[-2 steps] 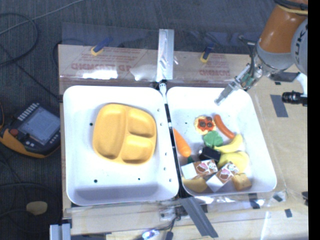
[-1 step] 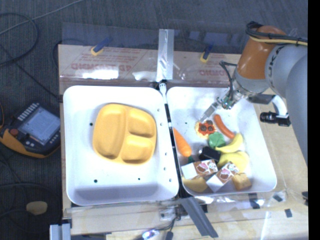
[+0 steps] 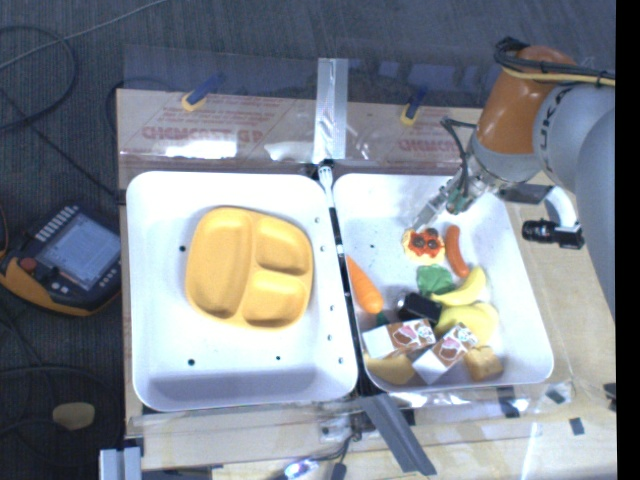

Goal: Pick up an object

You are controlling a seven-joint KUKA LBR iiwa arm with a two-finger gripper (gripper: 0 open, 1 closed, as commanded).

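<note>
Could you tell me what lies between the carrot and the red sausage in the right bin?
In the camera view, bare white bin floor separates the carrot from the red sausage, with the small orange-and-yellow toy just left of the sausage.

1. The tool [image 3: 443,204] is small and blurred over the right bin [image 3: 520,268]; its fingers cannot be told apart.
2. The arm [image 3: 590,158] is cut off by the right edge.
3. The small cartons [image 3: 420,340] hide part of the food under them, and their print is too small to read.
4. The pendant [image 3: 65,258] on the floor is cut off at the left edge.
</note>
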